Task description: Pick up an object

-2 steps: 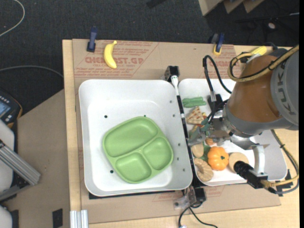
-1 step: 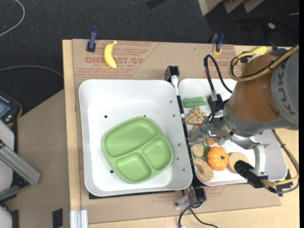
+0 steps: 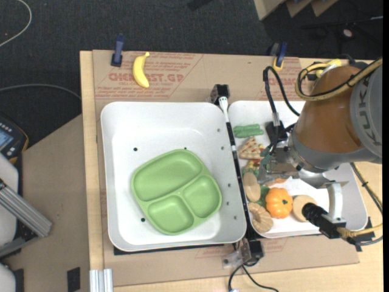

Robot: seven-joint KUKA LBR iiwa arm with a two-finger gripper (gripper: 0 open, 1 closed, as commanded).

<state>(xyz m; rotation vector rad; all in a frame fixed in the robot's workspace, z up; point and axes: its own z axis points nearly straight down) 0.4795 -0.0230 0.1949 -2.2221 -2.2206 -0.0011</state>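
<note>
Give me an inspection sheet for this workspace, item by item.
Surface: cardboard-covered bench with two white bins, left bin and right bin.
Job's things: in the right bin, an orange pumpkin, pizza slice, green block.
Clutter: green divided plate in the left bin; banana on the cardboard.
Grippers: gripper low over the right bin's toys; grasp unclear.
Cables: black and yellow cables on the arm.
Surroundings: dark floor.
</note>
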